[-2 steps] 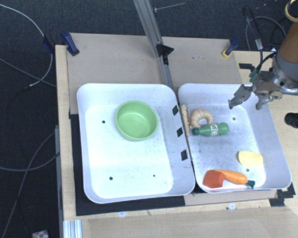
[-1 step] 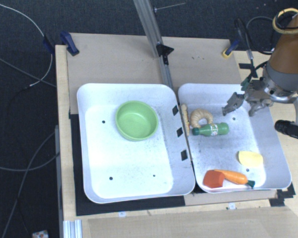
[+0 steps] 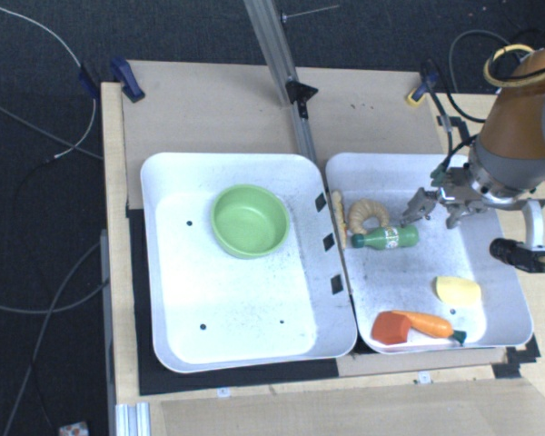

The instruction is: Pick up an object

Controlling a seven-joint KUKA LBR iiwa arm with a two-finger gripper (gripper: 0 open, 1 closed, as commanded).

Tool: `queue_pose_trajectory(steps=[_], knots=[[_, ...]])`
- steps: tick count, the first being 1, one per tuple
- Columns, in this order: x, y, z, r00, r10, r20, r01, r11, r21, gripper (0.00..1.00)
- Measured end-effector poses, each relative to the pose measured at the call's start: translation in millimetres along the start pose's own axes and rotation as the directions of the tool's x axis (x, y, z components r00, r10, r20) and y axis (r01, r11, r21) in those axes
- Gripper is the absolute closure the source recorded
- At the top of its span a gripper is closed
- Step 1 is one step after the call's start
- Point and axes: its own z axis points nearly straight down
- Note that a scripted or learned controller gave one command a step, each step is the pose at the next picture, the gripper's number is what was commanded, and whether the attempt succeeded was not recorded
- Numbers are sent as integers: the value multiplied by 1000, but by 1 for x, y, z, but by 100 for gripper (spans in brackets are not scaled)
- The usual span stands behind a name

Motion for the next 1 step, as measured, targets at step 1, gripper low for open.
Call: queue_pose_trajectory(steps=[1], knots=[[8, 11, 47, 1000, -2, 1, 2, 1000, -19, 0]])
